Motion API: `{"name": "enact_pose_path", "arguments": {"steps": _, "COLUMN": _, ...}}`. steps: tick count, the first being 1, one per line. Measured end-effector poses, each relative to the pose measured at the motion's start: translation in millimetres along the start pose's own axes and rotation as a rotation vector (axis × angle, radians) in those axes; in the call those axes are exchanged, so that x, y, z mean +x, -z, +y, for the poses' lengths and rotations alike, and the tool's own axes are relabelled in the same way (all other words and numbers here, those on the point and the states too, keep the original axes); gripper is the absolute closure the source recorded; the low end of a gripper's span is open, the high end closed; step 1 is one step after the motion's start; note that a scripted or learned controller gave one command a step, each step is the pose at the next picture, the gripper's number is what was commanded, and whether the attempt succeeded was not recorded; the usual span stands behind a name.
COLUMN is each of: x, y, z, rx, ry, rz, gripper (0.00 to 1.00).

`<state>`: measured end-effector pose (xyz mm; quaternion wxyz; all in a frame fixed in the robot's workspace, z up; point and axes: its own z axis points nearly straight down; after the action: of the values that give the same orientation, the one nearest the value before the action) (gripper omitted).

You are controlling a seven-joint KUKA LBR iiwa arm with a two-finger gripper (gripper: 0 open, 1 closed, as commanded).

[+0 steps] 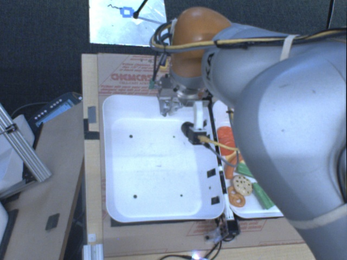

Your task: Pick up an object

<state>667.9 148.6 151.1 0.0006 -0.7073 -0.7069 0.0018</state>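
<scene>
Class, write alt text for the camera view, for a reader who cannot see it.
A grey robot arm with an orange band reaches in from the right, its two-finger gripper low over the far edge of the left shallow white bin. The right white bin, largely hidden by the arm, holds small colourful toy food pieces.

Bench (92, 161): tan surface with a printed cardboard sheet (127, 77) laid on it. Two shallow white bins sit on the sheet, touching side by side: left bin (116, 210); right bin (260, 213), largely covered by the arm.
</scene>
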Motion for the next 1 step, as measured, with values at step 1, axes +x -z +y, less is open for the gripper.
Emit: {"name": "enact_pose_path", "arguments": {"steps": 1, "x": -41.4, "y": -50.7, "z": 0.4, "rx": 0.0, "ry": -0.002, "rz": 0.0, "gripper": 1.0}}
